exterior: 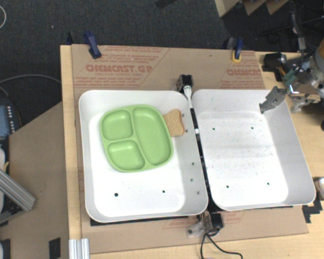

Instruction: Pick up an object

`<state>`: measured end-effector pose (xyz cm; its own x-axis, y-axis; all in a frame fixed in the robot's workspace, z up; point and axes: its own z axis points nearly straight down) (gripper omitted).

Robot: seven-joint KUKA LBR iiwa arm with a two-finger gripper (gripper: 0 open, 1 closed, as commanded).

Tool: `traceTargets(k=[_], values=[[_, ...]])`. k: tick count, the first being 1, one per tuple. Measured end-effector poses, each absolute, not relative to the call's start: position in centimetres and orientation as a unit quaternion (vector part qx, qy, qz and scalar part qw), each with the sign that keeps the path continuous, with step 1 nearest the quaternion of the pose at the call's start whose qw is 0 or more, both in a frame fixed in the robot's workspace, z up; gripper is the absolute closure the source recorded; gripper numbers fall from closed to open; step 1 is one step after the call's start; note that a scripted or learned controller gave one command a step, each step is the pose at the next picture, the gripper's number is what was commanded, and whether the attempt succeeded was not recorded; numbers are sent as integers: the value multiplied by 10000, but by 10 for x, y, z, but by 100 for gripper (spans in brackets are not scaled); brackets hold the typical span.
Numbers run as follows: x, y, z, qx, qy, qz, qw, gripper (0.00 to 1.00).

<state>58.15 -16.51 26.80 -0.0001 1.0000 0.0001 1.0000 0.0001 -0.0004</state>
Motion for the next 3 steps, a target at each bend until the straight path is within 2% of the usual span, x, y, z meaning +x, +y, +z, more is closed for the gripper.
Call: traceTargets(k=[1, 2, 3], values=[[532, -128, 377, -7056, -7086, -41, -50, 0], [478, -79, 485, -7050, -7092, -46, -49, 0], [480, -81, 490, -7068, -7074, -13, -30, 100]])
